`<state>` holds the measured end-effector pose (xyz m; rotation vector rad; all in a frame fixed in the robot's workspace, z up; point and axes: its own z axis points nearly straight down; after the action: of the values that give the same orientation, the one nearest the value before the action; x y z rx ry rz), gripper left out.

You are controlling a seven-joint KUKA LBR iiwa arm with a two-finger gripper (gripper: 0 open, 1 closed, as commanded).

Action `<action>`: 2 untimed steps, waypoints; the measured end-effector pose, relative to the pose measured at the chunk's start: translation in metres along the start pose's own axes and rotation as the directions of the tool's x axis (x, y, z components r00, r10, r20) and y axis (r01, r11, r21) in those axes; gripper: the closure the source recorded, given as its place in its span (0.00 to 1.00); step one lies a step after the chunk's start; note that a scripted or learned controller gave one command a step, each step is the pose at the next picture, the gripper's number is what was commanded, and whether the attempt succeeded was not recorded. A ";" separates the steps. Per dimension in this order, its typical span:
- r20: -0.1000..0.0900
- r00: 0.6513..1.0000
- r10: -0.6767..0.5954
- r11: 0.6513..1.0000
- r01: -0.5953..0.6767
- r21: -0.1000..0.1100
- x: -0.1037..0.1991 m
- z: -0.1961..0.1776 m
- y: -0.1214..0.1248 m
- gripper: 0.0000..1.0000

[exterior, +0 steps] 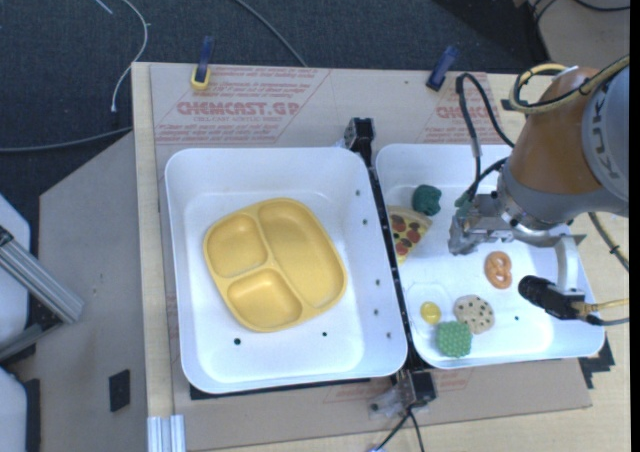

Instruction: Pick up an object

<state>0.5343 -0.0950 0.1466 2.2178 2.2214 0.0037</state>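
Note:
The right bin [570, 340] holds several small toy foods. A pizza slice [408, 232] lies at its left wall and a dark green piece [427, 199] sits just behind it. An orange pretzel [498, 268] lies in the middle. A cookie [475, 312], a small yellow piece [430, 313] and a green round piece [454, 339] sit toward the front. My gripper [464, 236] hangs low over the bin, between the pizza slice and the pretzel and just right of the green piece. I see nothing held in it.
A yellow divided plate [274, 262] lies in the left bin [190, 190]. The arm's orange band [550, 135] and grey wrist cover the right bin's back right part. A black cable plug [548, 297] hangs over the bin's right side.

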 end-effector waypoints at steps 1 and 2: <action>0.000 1.000 -0.001 1.000 0.001 -0.003 0.010 -0.051 0.004 1.00; 0.000 1.000 0.000 1.000 0.000 0.001 0.011 -0.062 0.005 1.00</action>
<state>0.5391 -0.0843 0.2088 2.2189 2.2218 0.0032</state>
